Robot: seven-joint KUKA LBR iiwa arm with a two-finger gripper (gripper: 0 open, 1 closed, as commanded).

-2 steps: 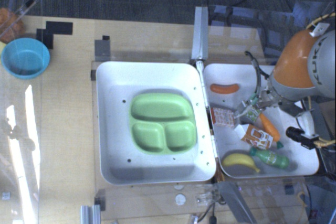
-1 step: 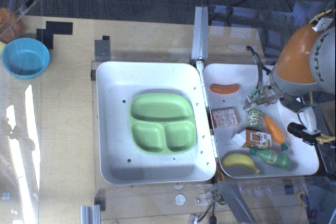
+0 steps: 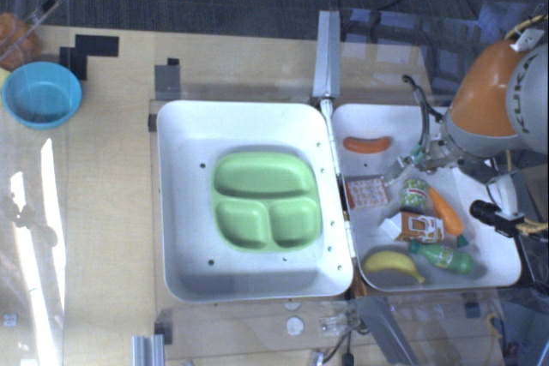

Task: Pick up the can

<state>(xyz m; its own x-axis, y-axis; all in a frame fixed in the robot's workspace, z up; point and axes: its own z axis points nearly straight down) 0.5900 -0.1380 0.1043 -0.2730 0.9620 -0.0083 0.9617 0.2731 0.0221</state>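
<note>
The can (image 3: 415, 193) lies mid right bin (image 3: 506, 270), touching a carrot (image 3: 446, 211) and carton (image 3: 419, 226). Whether the jaws (image 3: 426, 157) are open, I cannot tell; crowding neighbours could spoil the grab.

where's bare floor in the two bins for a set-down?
Left bin: bare white floor all around the green tray, widest along the near and left walls. Right bin: crowded; hot dog, packet, can, carrot, carton, banana, bottle, with the gripper over it. Small bare patch between packet and banana.
</note>
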